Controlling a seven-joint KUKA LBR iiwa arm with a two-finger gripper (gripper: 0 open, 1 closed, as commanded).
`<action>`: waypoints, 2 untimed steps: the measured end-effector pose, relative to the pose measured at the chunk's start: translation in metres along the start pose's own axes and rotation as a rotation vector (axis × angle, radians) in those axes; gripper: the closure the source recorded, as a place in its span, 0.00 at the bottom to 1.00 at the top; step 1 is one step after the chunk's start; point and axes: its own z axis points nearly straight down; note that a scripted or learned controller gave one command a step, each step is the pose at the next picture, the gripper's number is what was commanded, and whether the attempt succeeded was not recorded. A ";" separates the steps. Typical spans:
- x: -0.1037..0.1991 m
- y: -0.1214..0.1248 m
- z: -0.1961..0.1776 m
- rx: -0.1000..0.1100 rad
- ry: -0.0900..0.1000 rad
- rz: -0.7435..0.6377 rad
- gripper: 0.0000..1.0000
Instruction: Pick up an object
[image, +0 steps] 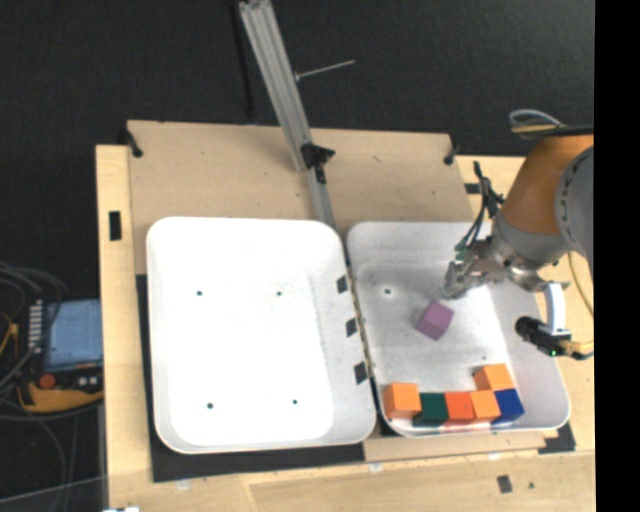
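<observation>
Two shallow white plastic bins sit side by side on the pale wooden tabletop, their inner rims almost touching. The left bin offers a wide bare floor. In the right bin the far half is open; a row of small blocks, orange, green, orange-red, orange and blue, crowds the near rim. A small purple cube lies alone mid-floor, well apart from that row. The grey arm with its orange band enters from the right, its pincer low over the bin just beyond the cube's far corner; how far it is open I cannot tell, and nothing shows in its grip. Dark carpet surrounds the tabletop; a blue device with cables lies at left
</observation>
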 end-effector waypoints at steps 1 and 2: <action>0.004 -0.004 -0.061 -0.002 0.002 -0.005 1.00; -0.004 -0.002 -0.125 -0.003 0.000 -0.007 1.00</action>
